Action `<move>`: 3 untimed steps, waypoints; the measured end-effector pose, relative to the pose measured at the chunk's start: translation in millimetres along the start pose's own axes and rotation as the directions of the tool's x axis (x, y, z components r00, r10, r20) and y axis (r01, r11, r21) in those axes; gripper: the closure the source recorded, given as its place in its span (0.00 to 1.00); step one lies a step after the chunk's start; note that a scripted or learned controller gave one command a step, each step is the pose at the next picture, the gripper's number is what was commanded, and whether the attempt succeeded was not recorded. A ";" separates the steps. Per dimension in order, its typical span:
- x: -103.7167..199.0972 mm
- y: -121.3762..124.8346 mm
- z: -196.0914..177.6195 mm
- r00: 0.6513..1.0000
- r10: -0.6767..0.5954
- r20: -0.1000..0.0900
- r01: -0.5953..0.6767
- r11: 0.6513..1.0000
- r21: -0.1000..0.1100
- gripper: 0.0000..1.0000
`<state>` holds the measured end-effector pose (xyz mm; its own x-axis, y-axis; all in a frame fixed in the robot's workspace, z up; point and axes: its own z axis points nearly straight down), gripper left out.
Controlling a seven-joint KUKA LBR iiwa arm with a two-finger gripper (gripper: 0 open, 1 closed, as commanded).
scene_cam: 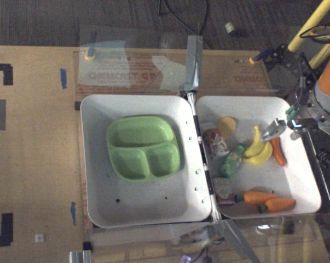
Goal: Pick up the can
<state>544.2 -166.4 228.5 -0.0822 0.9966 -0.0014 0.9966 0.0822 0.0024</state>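
Hovering my gripper (274, 129) by the yellow banana (257, 148), finger spacing unclear, because the red-labelled metal can (215, 142) lies left, crowded against the bin wall.

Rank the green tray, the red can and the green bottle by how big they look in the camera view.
1. Green tray, in the left bin, by far the largest.
2. and 3. Red can and green bottle, both in the right bin, look about alike, so I will not rank them.

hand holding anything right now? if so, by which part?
Nothing held. The hand hangs over the right bin near the banana; the can lies apart, against the divider.
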 end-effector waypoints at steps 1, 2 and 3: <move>-1.1 0.7 -10.2 1.000 0.001 0.000 -0.001 1.000 -0.004 1.00; -19.3 73.0 -154.3 1.000 0.011 0.002 -0.011 1.000 -0.001 1.00; 0.9 87.8 -77.3 0.999 -0.053 0.000 0.053 0.999 0.002 1.00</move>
<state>631.4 -158.2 306.0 -0.1351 0.9908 -0.0013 0.9908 0.1351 0.0005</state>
